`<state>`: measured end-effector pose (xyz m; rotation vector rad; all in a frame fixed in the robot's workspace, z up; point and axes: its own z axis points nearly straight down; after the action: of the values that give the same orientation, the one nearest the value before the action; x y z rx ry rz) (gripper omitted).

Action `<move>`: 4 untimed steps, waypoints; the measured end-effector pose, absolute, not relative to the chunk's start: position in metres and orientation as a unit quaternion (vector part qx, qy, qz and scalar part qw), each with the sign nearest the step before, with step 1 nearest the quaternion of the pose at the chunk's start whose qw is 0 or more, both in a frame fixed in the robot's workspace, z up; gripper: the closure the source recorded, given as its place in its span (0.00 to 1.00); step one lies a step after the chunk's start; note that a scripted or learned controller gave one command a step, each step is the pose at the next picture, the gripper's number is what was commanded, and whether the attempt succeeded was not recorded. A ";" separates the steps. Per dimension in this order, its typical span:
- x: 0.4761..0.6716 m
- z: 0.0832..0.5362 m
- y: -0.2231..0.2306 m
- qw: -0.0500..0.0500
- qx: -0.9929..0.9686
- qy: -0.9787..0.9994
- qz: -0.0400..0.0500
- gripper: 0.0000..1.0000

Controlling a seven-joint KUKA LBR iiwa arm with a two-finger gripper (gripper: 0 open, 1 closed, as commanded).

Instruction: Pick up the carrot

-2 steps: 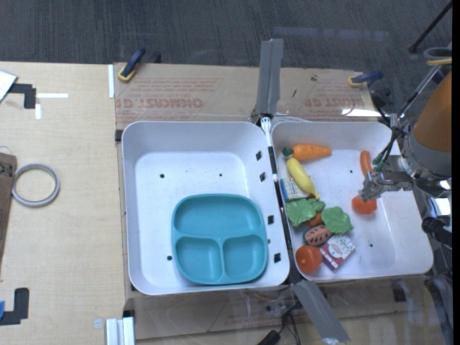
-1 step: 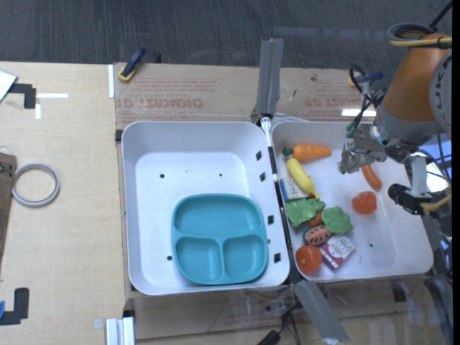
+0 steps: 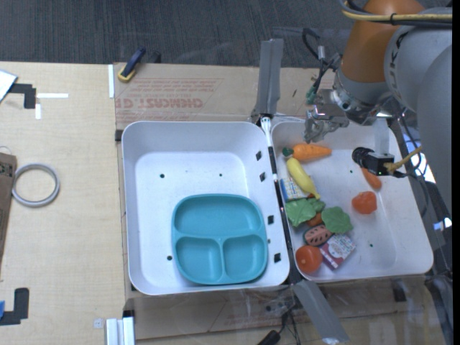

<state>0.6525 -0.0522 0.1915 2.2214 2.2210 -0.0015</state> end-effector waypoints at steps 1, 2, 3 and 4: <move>0.652 0.191 -0.053 0.000 0.707 0.707 -0.001 0.00; 0.625 0.191 -0.040 -0.001 0.723 0.690 -0.001 0.00; 0.621 0.191 -0.027 -0.001 0.696 0.719 -0.002 0.00; 0.621 0.200 -0.028 0.000 0.696 0.718 -0.002 1.00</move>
<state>0.6210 -0.0285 0.1998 2.1874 2.2555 -0.0068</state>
